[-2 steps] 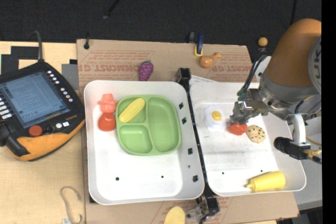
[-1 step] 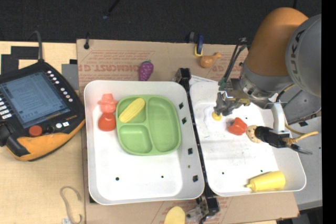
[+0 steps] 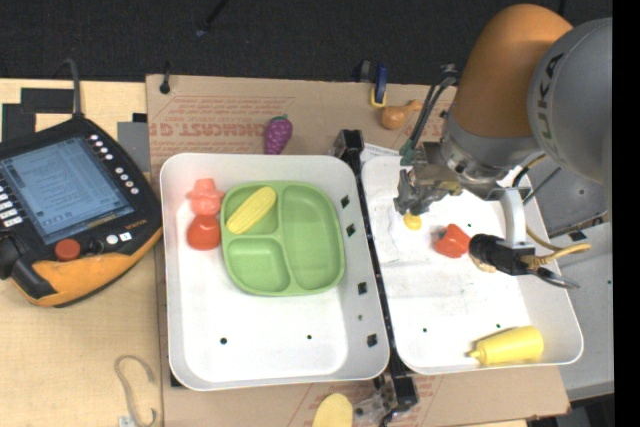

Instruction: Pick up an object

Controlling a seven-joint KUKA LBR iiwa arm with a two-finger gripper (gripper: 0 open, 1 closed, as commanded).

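Note:
My gripper [image 3: 410,203] hangs low over the upper left part of the right bin [image 3: 560,330]. A small yellow piece [image 3: 412,221] lies right below its tip, touching or nearly touching it. A red pepper-like toy [image 3: 451,240] rests just to the right of that. A yellow squeeze bottle [image 3: 508,345] lies on its side near the right bin's front edge. In the left bin [image 3: 260,355] a green divided plate [image 3: 300,260] carries a yellow corn cob [image 3: 249,208]. A pink toy [image 3: 204,196] and a red one [image 3: 203,233] sit beside the plate's left rim.
Behind the bins on the cardboard lie a purple grape bunch [image 3: 278,133] and an orange toy [image 3: 396,114]. A yellow round item [image 3: 332,410] sits in front of the bins. A teach pendant [image 3: 65,200] lies at the far left.

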